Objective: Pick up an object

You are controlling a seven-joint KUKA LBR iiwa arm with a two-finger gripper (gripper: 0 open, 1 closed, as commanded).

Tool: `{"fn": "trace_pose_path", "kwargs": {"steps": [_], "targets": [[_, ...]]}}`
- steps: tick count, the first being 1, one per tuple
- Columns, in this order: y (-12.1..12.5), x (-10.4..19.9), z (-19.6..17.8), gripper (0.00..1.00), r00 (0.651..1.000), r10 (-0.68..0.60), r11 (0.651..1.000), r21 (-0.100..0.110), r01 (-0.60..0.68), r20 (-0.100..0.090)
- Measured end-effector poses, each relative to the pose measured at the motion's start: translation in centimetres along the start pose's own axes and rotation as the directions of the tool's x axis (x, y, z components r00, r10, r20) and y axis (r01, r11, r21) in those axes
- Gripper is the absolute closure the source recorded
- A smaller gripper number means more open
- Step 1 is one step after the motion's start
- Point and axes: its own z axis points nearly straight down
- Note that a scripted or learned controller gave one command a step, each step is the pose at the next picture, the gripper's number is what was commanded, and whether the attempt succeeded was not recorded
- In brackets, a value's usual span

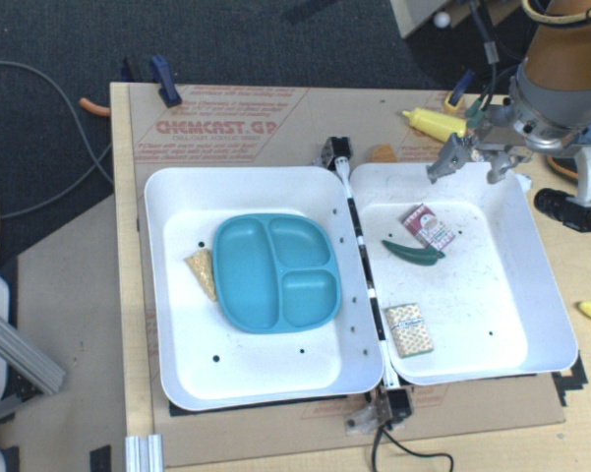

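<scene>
Tool (pixel 472 160) spread wide, holding nothing, above right bin's (pixel 546 293) far rim; red packet (pixel 429 228), green pepper (pixel 413 252), patterned packet (pixel 409 328) lie inside.

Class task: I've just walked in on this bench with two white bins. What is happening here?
A grey robot arm with an orange band reaches in from the right, and its gripper hangs open over the far edge of the right bin, with nothing between its fingers. Below it in that bin lie a small red-and-white packet, a green pepper-shaped piece and a patterned block. The left bin holds a teal divided plate with a tan piece beside it. Nothing has been picked up yet.
</scene>
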Motion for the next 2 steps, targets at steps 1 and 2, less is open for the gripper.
{"fn": "trace_pose_path", "kwargs": {"steps": [1, 2], "targets": [[0.1, 1.6, 11.3, 0.0, 1.0, 0.0, 1.0, 0.003, 0.0, 0.0], [2.4, -1.8, 17.4, 0.0, 1.0, 0.001, 1.0, -0.001, -0.001, 0.001]]}}
